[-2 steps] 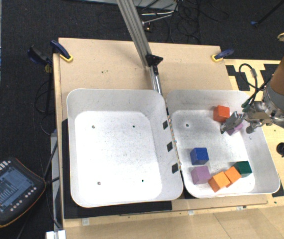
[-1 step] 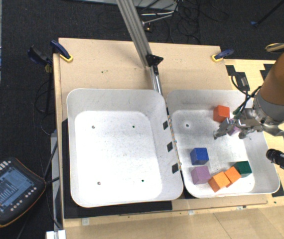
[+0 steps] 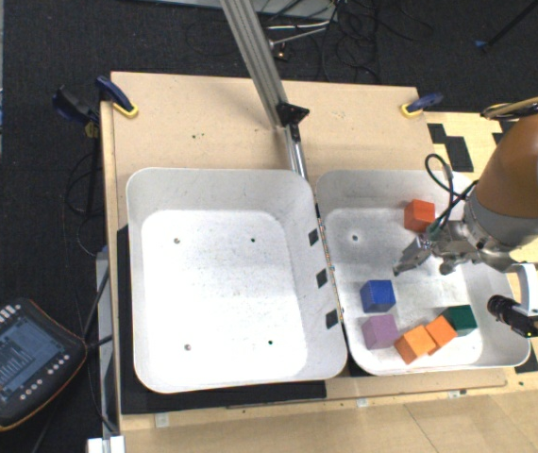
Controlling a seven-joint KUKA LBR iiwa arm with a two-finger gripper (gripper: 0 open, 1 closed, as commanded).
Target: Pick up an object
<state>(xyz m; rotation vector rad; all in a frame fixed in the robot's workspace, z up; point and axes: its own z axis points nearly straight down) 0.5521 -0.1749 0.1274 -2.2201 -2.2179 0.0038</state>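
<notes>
Gripper (image 3: pixel 424 251): seen low over the right bin's middle, its metal fingers (image 3: pixel 409 260) pointing toward 9 o'clock; whether they are spread or closed cannot be told, and nothing is seen between them.
Arm (image 3: pixel 519 179): reached in from 3 o'clock, the orange band shown above the grey wrist.
Orange cube (image 3: pixel 420 214): placed at 12 o'clock of the gripper, just beside it.
Blue cube (image 3: pixel 378 295): found at 7 o'clock of the gripper, near it.
Purple cube (image 3: pixel 379 331): set at 6 o'clock of the blue cube, just beside it.
Second orange block (image 3: pixel 419 340): laid at 3 o'clock of the purple cube, touching the green block (image 3: pixel 460 320).
Right bin (image 3: pixel 344 196): all five blocks are held in it.
Left bin (image 3: pixel 217 276): set at 9 o'clock of the right bin, rims touching.
</notes>
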